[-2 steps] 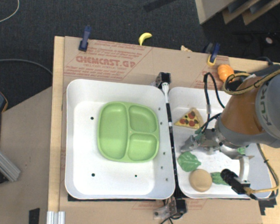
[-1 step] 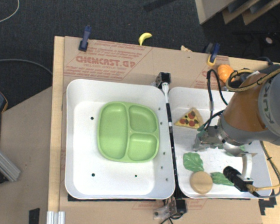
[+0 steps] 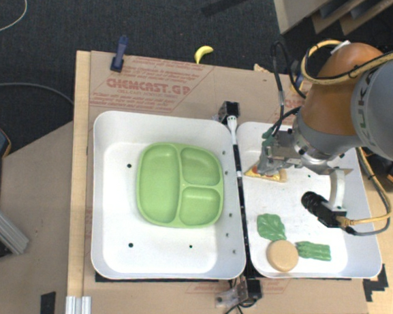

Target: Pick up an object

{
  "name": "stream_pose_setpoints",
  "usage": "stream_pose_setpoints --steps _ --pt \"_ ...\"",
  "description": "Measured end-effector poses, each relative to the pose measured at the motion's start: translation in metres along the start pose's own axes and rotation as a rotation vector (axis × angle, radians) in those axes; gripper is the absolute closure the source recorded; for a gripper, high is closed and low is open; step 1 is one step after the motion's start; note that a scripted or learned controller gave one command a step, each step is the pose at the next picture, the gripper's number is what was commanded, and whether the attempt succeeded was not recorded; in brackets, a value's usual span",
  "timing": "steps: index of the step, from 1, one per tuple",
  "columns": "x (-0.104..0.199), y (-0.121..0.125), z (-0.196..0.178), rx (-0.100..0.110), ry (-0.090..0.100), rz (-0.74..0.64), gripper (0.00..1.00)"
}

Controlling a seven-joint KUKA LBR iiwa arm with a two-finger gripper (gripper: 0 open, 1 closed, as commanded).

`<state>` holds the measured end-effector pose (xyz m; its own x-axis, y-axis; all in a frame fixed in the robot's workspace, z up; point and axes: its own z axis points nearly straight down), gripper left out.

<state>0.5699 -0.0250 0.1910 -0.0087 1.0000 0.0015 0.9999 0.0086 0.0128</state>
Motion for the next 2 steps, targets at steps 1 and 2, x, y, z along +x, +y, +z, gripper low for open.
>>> stream_pose_setpoints --steps 1,2 --pt "0.083 -0.021 -0.038 0.009 0.0 0.002 1.0" --pt "0.138 -0.049 -0.015 0.019 0.0 0.003 1.0"
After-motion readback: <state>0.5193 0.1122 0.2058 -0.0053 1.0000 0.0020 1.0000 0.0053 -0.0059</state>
